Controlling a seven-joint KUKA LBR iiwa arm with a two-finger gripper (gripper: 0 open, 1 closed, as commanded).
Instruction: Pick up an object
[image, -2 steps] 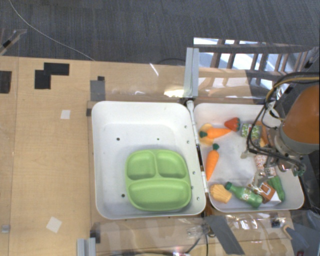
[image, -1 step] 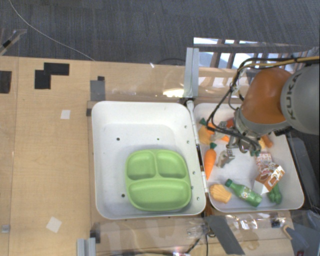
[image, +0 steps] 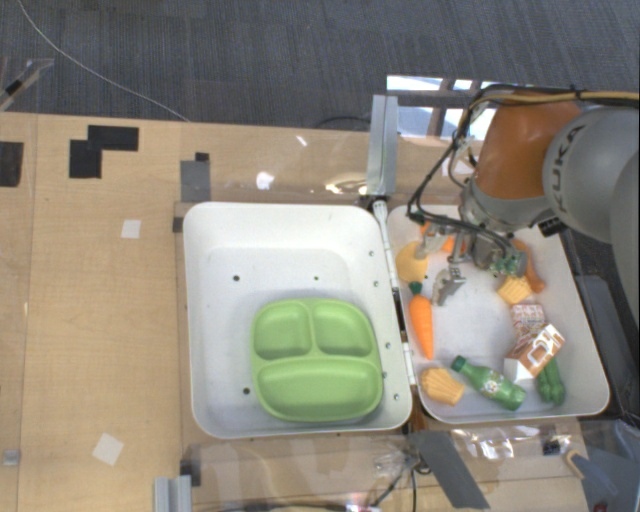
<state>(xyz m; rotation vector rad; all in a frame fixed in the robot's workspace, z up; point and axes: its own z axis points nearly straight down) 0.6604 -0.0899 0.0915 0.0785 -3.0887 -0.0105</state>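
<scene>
Gripper (image: 450, 283) over right bin (image: 590, 385); finger state unclear, nothing visibly held. Carrot (image: 422, 327) lies at its 7 o'clock (clear of neighbours): descend straight, close across the width.

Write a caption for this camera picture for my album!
Robot claw hovers over toy food in the right bin, beside a carrot; green tray in the left bin.

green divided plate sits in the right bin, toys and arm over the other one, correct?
Not quite. The camera view shows the green divided plate in the left bin, not the right. The toys, such as the carrot and green bottle, lie in the right bin, with the arm over it.
</scene>
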